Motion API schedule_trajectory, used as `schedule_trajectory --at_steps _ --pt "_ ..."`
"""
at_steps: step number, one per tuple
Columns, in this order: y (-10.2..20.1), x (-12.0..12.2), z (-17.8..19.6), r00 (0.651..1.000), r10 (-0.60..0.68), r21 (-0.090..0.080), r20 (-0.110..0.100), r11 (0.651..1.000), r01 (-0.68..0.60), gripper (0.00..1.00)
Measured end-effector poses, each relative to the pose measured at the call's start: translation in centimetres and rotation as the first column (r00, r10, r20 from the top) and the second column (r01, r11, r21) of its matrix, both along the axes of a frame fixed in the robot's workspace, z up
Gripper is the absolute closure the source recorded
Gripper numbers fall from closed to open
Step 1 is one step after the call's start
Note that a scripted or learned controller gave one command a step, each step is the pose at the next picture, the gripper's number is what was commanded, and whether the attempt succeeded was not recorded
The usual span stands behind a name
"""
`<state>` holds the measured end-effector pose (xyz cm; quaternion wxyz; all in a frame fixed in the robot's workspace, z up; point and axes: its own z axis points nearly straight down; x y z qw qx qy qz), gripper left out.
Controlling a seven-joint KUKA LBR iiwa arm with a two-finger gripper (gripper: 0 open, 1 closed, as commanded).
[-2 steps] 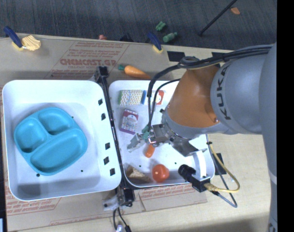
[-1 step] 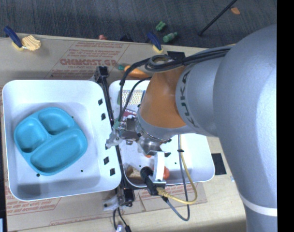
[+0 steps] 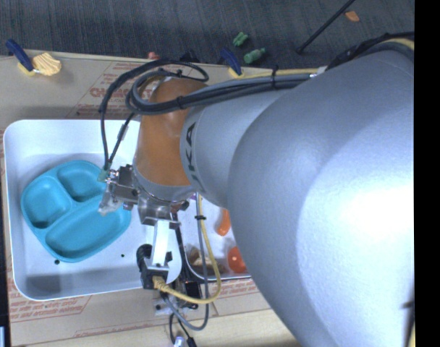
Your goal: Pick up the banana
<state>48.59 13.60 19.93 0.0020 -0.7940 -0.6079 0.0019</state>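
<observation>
My grey arm with its orange band (image 3: 162, 143) reaches in from the right and covers most of the right bin (image 3: 238, 284). The gripper (image 3: 155, 212) hangs below the wrist over the dividing wall between the two bins, just right of a blue divided tray (image 3: 72, 208). In the strip of the right bin left uncovered lie two orange pieces (image 3: 223, 224) (image 3: 237, 260) and a brownish thing (image 3: 194, 254).
The blue tray lies in the left bin (image 3: 32, 280), whose white floor is bare along the front and back. On the bench behind the bins lie a yellow-and-blue clip (image 3: 35, 62) and a blue clip (image 3: 231, 61). Cables (image 3: 162, 78) loop over the wrist.
</observation>
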Motion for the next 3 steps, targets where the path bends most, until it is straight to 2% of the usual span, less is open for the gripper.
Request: schedule_trajectory --at_steps 1,2,3 --pt "0.2 -0.3 15.2 0.838 -0.545 -0.002 0.002 0.838 0.545 0.00" --pt "5.6 -1.0 15.1 0.752 -0.659 -0.003 0.004 0.752 0.659 0.00" --pt "-1.6 -0.1 20.8 0.911 -0.413 -0.002 0.003 0.911 0.413 0.00"
